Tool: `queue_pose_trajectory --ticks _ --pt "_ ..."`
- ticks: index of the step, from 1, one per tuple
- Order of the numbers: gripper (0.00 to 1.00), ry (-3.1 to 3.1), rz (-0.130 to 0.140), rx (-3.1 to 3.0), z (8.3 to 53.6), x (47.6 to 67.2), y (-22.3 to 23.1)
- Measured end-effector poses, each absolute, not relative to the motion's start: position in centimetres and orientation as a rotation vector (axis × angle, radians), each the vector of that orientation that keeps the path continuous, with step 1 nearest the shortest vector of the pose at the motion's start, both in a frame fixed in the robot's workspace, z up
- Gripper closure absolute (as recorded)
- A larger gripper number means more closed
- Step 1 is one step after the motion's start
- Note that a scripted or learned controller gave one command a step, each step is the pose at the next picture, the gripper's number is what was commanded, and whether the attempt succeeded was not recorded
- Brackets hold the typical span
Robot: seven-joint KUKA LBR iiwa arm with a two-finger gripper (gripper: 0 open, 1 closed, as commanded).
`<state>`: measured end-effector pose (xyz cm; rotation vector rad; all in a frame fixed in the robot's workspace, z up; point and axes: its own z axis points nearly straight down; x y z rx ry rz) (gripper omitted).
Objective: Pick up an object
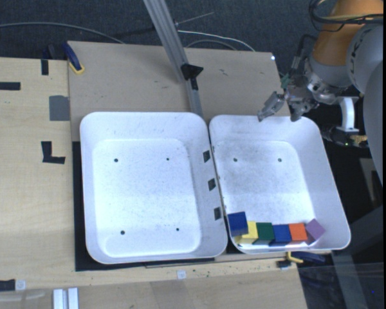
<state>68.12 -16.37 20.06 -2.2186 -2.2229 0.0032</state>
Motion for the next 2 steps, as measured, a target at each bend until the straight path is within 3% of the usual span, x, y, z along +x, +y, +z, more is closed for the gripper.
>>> queue_pose_trajectory --ticks 2 --pt "0.0 -2.228 0.001 -2.208 19.1 65.2 1.9"
